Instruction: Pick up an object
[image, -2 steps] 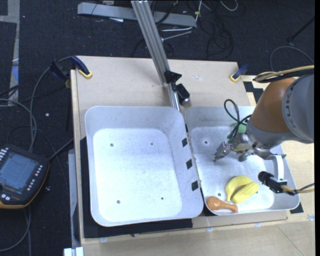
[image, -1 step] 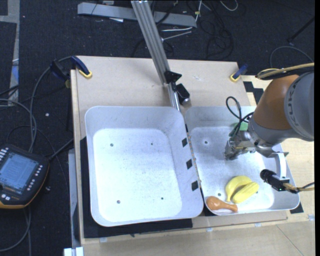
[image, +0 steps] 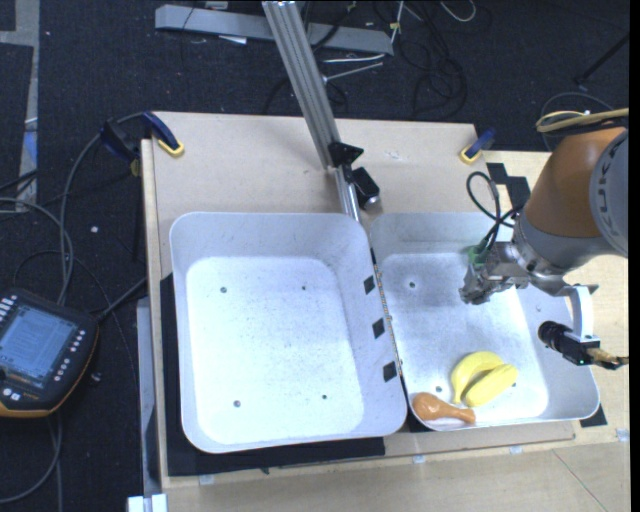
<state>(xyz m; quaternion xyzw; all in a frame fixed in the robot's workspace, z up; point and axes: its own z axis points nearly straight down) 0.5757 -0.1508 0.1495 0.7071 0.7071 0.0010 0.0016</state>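
The arm enters from the right of the frame, and its gripper (image: 474, 291) hangs over the upper middle of the right bin (image: 430, 268). Whether the jaws are open or closed cannot be told. A yellow banana (image: 482, 378) lies at the bin's lower edge, well apart from the gripper, with an orange spoon-shaped toy (image: 441, 408) just beside it. The left bin (image: 268, 235) sits on the tabletop (image: 250, 160).

Two bins side by side on the bench (image: 420, 140) — left bin (image: 190, 250), right bin (image: 440, 232), rims touching along the middle. In the right bin, near its front edge: a banana-shaped object (image: 482, 377), and just left-front of it a spoon-like object (image: 440, 407), the two almost touching. Gripper (image: 476, 290) over the right bin's middle, behind the banana-shaped object — arm (image: 565, 200) entering from the right. A handheld pendant (image: 38, 350) lies on the floor, left of the bench.
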